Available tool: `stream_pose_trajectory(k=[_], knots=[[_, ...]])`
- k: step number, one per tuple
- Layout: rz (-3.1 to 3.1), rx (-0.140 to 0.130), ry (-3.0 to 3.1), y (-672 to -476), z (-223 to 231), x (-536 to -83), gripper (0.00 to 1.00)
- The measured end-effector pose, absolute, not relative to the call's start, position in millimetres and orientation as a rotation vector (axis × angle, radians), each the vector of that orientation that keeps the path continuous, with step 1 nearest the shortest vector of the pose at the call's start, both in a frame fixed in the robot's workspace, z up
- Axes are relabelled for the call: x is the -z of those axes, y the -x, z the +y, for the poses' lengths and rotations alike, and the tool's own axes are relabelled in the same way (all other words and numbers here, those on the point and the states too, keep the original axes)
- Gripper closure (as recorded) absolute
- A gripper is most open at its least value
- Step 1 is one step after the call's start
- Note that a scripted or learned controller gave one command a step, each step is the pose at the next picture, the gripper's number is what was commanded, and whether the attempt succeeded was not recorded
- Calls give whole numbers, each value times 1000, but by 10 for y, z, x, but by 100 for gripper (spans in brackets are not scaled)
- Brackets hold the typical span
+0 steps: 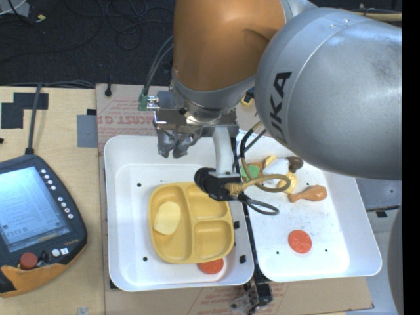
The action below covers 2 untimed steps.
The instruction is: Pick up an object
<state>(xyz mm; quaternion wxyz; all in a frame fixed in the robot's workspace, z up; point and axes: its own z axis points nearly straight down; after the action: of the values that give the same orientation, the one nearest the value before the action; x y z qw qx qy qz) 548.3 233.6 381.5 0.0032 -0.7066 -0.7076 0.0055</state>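
The jaws (174, 146) hang over the far rim of the left bin (125, 176), short dark fingers pointing down with nothing between them; whether they are parted or shut I cannot tell. Below and slightly right of them lies a yellow divided tray (191, 223), with a red disc (211, 266) peeking out from under its near edge. Further right, a pair of scissors (244, 190) straddles the divider into the right bin (354, 254), beside a brown pear-shaped toy (308, 193) and a second red disc (300, 241). No object is secured yet. A straight descent from here would likely meet the bin's back wall or bare floor. The tray's broad, shallow rim could slip from a narrow pinch.
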Motion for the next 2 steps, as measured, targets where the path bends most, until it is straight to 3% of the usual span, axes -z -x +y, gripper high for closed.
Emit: stream_pose_trajectory(k=[1,2], knots=[[-2214,-25,2219,-5269,2052,-2659,100],[-2217,-11,2222,-5589,1933,-2183,100]])
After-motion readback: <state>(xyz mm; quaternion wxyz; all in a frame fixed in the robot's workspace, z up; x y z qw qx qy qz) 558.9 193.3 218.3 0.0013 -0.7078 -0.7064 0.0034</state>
